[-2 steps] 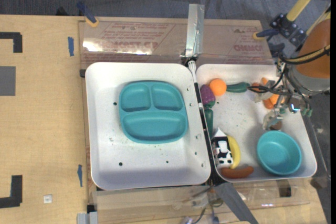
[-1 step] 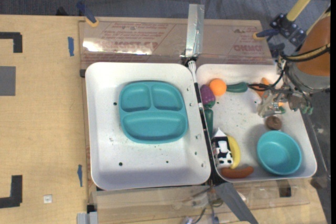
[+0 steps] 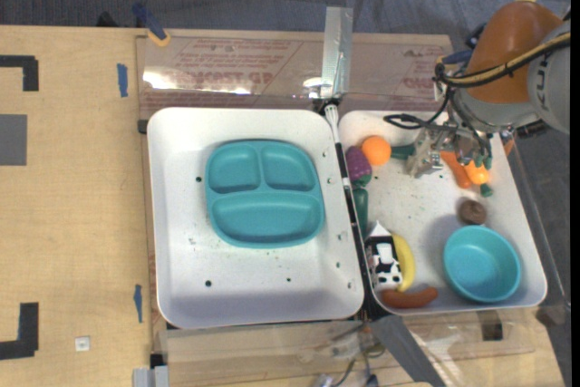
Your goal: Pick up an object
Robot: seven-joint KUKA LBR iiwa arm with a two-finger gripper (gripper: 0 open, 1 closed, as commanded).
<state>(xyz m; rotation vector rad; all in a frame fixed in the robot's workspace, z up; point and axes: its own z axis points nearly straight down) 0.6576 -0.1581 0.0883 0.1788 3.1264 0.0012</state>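
The right bin [image 3: 426, 204] holds several toy foods. An orange ball [image 3: 375, 149] and a purple fruit [image 3: 358, 164] lie at its upper left, with a green piece [image 3: 361, 204] just below them. An orange carrot with a green tip [image 3: 468, 171] lies at the upper right, and a small brown lump [image 3: 471, 211] sits below it. A banana [image 3: 404, 260], a black-and-white carton [image 3: 384, 262] and a red sausage [image 3: 407, 296] lie along the near left. My gripper [image 3: 433, 151] hangs low over the bin's far part, between the orange ball and the carrot, close beside the carrot.
A teal bowl [image 3: 482, 262] stands in the right bin's near right corner. The left bin [image 3: 172, 222] carries a teal divided plate [image 3: 264, 192]. A metal post [image 3: 336, 50] rises behind the wall between the bins. Cables trail from the arm's wrist [image 3: 507, 59].
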